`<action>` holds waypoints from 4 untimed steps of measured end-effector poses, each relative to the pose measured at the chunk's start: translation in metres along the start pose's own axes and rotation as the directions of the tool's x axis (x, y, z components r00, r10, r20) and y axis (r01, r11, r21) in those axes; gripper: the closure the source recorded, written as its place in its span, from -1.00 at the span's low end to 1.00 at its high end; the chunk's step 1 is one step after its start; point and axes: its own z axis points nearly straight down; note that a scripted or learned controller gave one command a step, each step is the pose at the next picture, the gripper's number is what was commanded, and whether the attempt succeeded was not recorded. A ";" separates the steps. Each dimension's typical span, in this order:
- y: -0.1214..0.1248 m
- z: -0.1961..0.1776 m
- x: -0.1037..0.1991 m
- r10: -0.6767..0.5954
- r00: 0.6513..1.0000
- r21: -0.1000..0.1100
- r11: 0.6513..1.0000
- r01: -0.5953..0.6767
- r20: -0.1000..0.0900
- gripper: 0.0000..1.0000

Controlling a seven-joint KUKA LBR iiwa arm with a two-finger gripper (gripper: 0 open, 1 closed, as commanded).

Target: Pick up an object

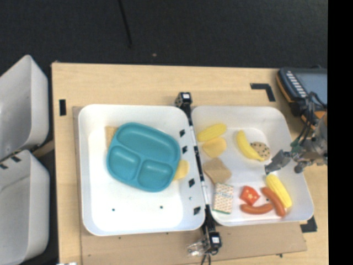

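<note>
Down front in the right bin (276,115): a small printed box (223,197), writing too tiny to read. Beside it a red sausage (256,208), a red tomato bit (249,194), then a yellow corn cob (278,187). Just past the corn, the grey claw (282,160), reaching in from the right, low over the bin's right side. Open or closed: cannot tell. Nothing seen held. Near the claw, a banana (245,146) with a spotty cookie (260,149) touching it. Over in the left bin (132,217), a big blue plate (143,156).
</note>
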 end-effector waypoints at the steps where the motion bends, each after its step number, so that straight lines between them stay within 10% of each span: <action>1: 0.002 -0.005 0.000 -0.002 1.000 -0.010 1.000 0.002 0.003 -1.00; 4: 0.017 0.130 -0.008 0.003 1.000 -0.007 1.000 -0.003 0.003 -1.00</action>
